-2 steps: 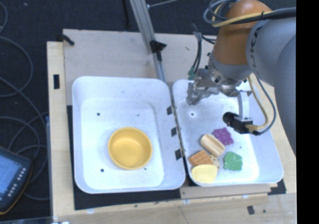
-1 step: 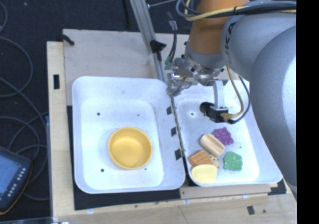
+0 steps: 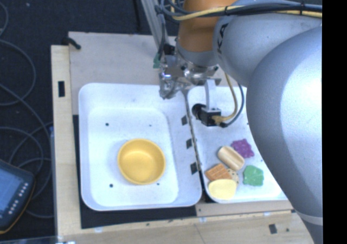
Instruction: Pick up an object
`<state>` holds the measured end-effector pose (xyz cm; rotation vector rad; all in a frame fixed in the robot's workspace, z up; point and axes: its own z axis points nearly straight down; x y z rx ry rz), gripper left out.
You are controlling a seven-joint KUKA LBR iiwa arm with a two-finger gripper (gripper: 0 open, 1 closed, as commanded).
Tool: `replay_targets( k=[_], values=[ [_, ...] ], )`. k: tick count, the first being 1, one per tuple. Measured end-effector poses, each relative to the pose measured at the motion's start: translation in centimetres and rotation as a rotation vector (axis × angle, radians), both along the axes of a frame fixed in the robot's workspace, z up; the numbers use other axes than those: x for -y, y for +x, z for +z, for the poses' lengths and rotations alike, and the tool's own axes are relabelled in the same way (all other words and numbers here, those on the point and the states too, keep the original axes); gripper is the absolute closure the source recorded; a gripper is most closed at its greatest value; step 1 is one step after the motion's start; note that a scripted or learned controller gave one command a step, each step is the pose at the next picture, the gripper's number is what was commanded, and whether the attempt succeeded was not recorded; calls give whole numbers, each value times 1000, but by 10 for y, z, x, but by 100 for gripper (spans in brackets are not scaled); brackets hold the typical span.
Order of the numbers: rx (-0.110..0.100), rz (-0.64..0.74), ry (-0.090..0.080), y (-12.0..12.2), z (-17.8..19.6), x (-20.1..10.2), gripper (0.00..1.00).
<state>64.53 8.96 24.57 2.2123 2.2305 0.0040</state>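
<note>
Ok, gripper (image 3: 172, 87) sits upper-center over the bins' shared rim; can't tell its state or any hold. Yellow bowl (image 3: 141, 160) is lower-left in left bin (image 3: 92, 102), toys lower-right. You risk rim strike, empty grab imo.

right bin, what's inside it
In the right bin, near its front: a purple piece, a tan roll, a green piece, a waffle-like piece and a pale yellow piece. The arm covers the bin's right side and back.
</note>
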Motion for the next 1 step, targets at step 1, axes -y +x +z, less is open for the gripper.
replay_targets(
  k=[1],
  values=[
    [-2,-4,-5,0,0,5,0]
  ],
)
